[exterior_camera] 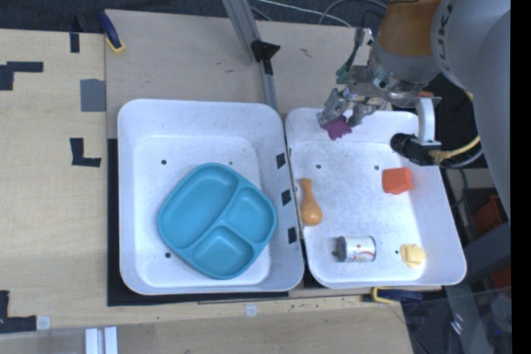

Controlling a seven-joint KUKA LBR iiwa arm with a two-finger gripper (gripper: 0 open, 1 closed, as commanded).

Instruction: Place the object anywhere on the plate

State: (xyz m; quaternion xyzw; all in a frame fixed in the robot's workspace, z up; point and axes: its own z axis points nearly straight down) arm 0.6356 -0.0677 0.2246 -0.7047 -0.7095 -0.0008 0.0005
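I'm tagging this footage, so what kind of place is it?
Probably a robotics lab pick-and-place bench: two white bins side by side, an industrial arm whose tool has a purple object at its tip, and a blue divided plate with scattered toy-like items.

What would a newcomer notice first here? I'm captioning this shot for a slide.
The bright blue three-compartment plastic plate lying in the left white bin stands out most. Next, the tool above the right bin's far edge, with a small purple object between its fingers.
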